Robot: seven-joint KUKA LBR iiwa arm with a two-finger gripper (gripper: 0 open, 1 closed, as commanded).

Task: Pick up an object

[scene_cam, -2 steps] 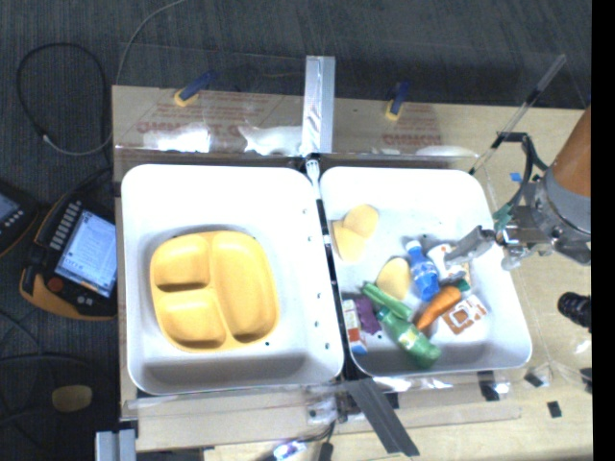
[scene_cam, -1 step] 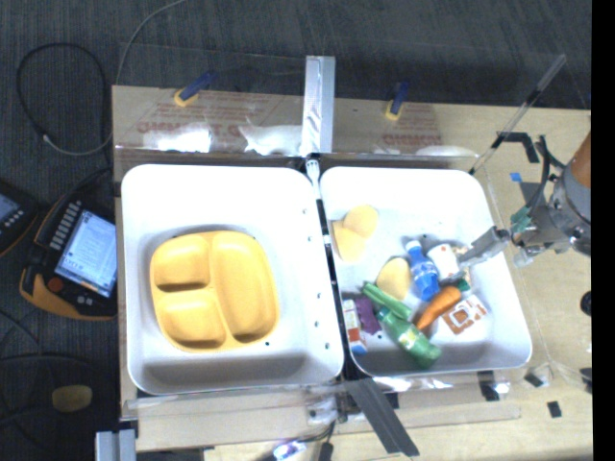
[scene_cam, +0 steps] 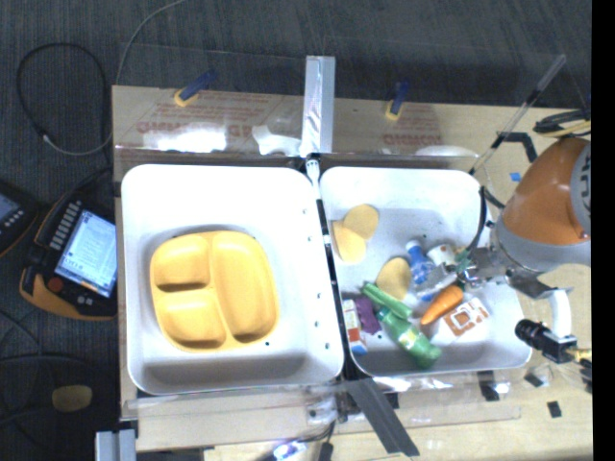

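while the arm [scene_cam: 543,209] reaches in from the right over the right bin [scene_cam: 404,182], its gripper [scene_cam: 468,269] sits low at that bin's right side, and whether it is wide or narrow cannot be told from this angle. just left of and below it lies an orange carrot [scene_cam: 441,304], close to touching, with a green bottle [scene_cam: 399,320] further left and a red-and-white packet [scene_cam: 464,319] just below. the left bin [scene_cam: 144,200] holds a yellow divided tray [scene_cam: 213,286].

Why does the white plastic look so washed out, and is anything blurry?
In the camera view, bright overhead light bleaches the left bin and glares on the yellow tray; the small items in the right bin look soft, and the orange band is slightly blurred.
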